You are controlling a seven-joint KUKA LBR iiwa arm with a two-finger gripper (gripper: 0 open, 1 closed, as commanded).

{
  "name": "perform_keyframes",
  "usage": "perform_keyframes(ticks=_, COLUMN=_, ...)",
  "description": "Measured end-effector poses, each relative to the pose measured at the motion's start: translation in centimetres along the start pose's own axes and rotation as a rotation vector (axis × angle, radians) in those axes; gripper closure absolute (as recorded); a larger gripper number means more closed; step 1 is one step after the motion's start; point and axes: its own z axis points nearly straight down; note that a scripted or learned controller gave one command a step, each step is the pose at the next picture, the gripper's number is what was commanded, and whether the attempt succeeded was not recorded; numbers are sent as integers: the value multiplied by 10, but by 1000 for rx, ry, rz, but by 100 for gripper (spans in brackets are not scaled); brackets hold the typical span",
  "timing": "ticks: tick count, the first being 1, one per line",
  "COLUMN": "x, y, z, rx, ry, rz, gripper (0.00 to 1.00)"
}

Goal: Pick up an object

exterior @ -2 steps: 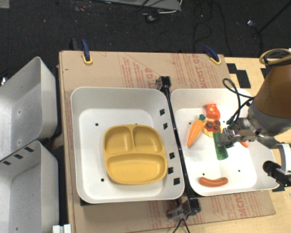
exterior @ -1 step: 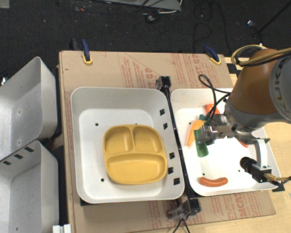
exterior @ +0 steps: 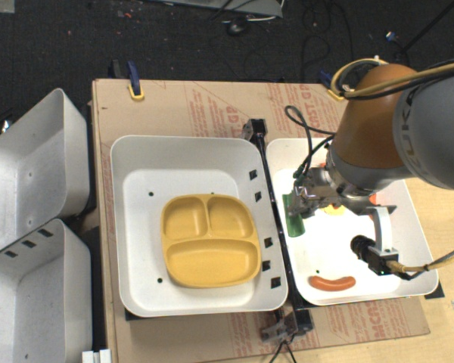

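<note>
In the right bin [exterior: 408, 237] a green stick-like object [exterior: 293, 218] lies along the left wall. My gripper [exterior: 309, 193] hangs just above its upper end, largely hidden under the orange wrist of the arm [exterior: 378, 131]. An orange-red sausage [exterior: 332, 282] lies near the bin's front edge. A small yellow piece [exterior: 334, 210] and a red piece [exterior: 373, 199] peek out from under the arm.
The left bin [exterior: 136, 203] holds a yellow divided plate [exterior: 209, 240]. A black cable fitting [exterior: 369, 254] hangs off the arm over the right bin's middle. Grey trays [exterior: 30, 180] stand off the bench at the left.
</note>
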Motion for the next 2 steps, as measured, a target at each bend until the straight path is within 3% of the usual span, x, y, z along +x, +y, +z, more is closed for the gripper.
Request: perform_keyframes(ticks=2, x=106, y=27, z=-16, rx=-1, ry=1, rz=-1, gripper=100)
